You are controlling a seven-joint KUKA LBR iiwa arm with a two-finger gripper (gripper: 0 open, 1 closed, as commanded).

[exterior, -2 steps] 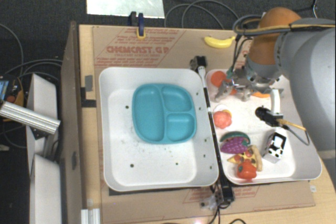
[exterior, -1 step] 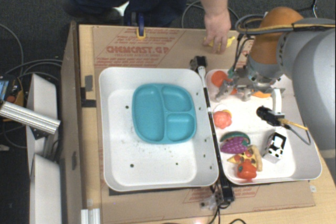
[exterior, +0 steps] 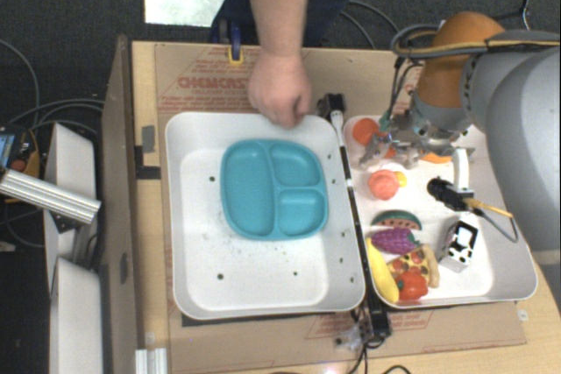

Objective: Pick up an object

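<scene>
The table [exterior: 124,215] carries the left bin [exterior: 202,276] and the right bin [exterior: 500,271] side by side across the middle of the frame, and the grey arm [exterior: 517,118] enters from the right edge. A blue divided plate [exterior: 273,188] lies in the left bin, with a person's hand [exterior: 279,96] at that bin's upper rim. The claw [exterior: 399,146] sits low over the upper part of the right bin, apart or together I cannot tell, between an orange ball [exterior: 363,130] and a peach toy [exterior: 384,183], while a purple toy [exterior: 393,239], banana [exterior: 379,269] and black-and-white cube [exterior: 460,243] lie lower down.
</scene>
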